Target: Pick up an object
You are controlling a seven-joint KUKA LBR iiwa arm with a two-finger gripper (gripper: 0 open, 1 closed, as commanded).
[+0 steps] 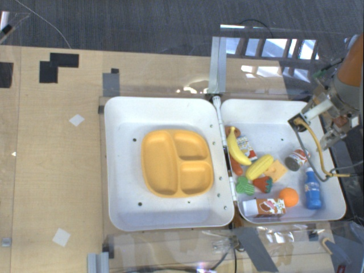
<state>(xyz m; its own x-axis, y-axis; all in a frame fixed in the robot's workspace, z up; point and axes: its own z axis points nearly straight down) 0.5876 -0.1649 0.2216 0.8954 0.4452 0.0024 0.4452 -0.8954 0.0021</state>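
Observation:
The right bin [267,127] holds a cluster of toy foods along its left and front. A banana [236,149] lies beside a corn cob [259,166] and a cheese wedge [277,171]. Below them are a green vegetable [244,185], a red piece [263,183], a juice carton [268,207] and an orange [289,197]. A blue bottle [311,189] and a small can [296,160] lie at the right. My gripper [331,135] hangs over the bin's right side, just above and right of the can, with nothing seen in it.
The left bin [122,152] holds a yellow divided plate [177,162]. A metal divider [223,147] separates the bins. The arm enters from the upper right. The back half of the right bin is bare white floor.

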